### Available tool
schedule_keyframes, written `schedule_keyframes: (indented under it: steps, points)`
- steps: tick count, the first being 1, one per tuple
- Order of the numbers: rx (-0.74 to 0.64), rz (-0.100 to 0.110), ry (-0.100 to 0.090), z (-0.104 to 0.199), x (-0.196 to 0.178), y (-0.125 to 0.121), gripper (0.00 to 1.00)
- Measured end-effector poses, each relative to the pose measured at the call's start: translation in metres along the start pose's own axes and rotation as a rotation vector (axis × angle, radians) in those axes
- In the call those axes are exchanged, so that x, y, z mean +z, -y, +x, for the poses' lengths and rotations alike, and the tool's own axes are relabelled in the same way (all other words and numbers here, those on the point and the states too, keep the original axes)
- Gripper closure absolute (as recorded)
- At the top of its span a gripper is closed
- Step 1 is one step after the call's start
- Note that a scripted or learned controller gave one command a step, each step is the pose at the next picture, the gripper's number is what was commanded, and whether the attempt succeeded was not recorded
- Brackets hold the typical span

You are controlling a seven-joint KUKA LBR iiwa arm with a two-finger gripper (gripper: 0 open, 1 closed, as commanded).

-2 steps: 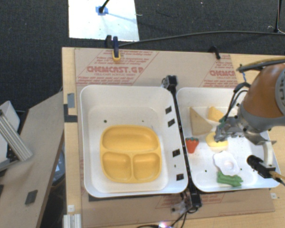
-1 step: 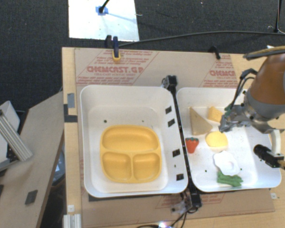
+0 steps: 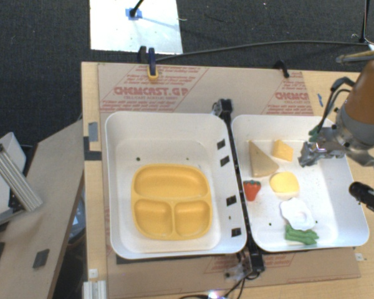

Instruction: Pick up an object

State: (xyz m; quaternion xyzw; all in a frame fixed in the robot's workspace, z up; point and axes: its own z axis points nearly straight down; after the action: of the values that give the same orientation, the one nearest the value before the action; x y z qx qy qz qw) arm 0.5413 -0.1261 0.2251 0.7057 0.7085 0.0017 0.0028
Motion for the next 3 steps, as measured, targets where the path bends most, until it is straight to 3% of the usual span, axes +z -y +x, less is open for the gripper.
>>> schedule_keyframes:
  steps: [1, 3]
  points:
    - [0.0, 0.001, -0.001, 0.0, -0.023, -0.002, 1.0]
    - [-0.006, 0.006, -0.003, 0.114, -0.016, 0.003, 1.0]
